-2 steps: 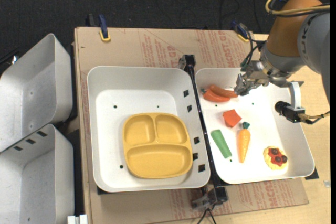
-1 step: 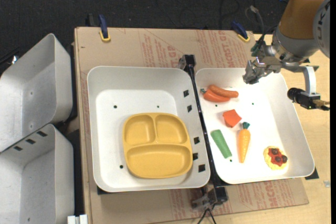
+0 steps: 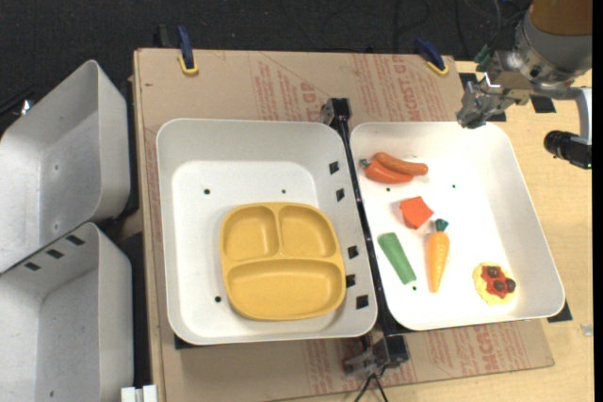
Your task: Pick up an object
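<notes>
Your right bin (image 3: 528, 202) has five toy foods in it: one hot dog (image 3: 396, 168) at the far side, one orange-red block (image 3: 415, 212) near the middle, one green piece (image 3: 397, 258) and one carrot (image 3: 437, 257) side by side nearer you, plus one little pizza (image 3: 495, 282) in the near right corner. The left bin (image 3: 188, 165) just has one yellow divided plate (image 3: 282, 260). The gripper (image 3: 476, 111) hangs over the right bin's far right corner with nothing in it, can't tell how wide it is.
</notes>
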You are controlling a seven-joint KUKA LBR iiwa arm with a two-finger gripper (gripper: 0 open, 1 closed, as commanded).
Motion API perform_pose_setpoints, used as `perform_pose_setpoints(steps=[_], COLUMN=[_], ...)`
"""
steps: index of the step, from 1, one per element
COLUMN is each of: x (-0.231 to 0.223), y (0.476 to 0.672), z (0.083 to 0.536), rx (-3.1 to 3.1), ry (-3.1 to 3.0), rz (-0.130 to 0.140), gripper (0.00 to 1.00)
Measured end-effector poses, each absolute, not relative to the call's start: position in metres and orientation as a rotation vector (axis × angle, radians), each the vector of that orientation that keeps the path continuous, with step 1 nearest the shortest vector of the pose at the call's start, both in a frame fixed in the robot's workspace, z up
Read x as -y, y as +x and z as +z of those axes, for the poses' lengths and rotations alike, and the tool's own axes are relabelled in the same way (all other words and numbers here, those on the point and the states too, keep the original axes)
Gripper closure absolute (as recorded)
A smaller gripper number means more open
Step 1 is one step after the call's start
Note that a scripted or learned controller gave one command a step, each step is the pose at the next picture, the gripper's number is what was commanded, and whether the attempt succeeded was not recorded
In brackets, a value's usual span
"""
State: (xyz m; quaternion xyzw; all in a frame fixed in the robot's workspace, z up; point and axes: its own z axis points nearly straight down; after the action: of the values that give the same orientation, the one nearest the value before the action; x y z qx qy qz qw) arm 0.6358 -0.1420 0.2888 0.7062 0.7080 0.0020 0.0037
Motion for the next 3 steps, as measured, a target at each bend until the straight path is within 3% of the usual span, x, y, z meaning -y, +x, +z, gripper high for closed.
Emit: perform_pose_setpoints(steps=[2,3], x=[0.044,0.0], y=[0.609,0.585], z=[0.27,0.252], rx=[-2.231,-2.231], ry=[2.215,2.217], rz=[-0.002,-0.003], gripper=[1.0,1.0])
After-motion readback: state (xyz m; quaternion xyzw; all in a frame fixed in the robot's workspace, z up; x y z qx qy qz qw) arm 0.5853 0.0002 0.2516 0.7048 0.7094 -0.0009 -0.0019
